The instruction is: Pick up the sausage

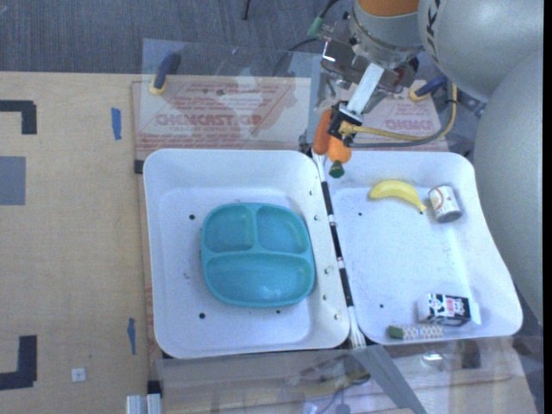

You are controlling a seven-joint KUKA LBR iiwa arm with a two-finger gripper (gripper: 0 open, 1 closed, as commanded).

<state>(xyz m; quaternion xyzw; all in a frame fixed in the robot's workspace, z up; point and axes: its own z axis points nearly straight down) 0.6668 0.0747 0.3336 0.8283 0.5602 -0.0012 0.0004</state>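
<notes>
The sausage (324, 136), an orange-brown stubby piece, hangs at the tip of my gripper (336, 152), above the back end of the ridge between the two bins. The gripper is shut on it, and the sausage is clear of both bin floors. The arm comes down from the upper right, with its orange band at the top of the view. A small dark tip shows just below the sausage.
The left bin (172, 179) holds a teal divided plate (257, 254). In the right bin (483, 257) lie a banana (397, 191), a small can (444, 203), a black-and-white carton (444, 307) and a small green piece (395, 331) near the front.
</notes>
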